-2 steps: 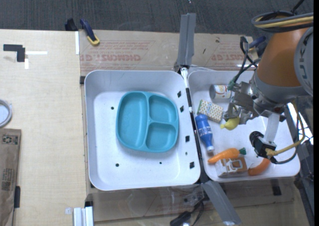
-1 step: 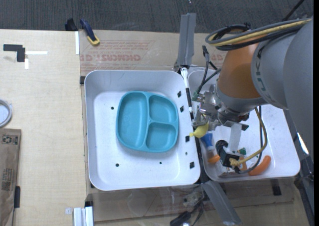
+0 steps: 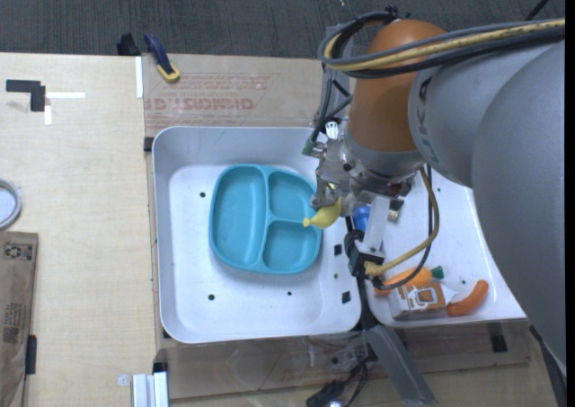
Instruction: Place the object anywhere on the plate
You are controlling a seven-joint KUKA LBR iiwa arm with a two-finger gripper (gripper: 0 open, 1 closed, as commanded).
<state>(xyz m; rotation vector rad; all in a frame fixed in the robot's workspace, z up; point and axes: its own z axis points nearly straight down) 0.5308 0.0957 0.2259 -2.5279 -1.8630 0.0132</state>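
The yellow object (image 3: 322,214) sits pinched between my fingers, so my gripper (image 3: 325,207) is clamped on it, right at the right rim of the blue plate (image 3: 252,216). The plate, with 3 compartments, spreads out to the left of my gripper, lying in the left white bin (image 3: 180,243). Down and to the right of my gripper, in the right bin (image 3: 490,257), lie a carrot (image 3: 467,299) and a small carton (image 3: 419,299).
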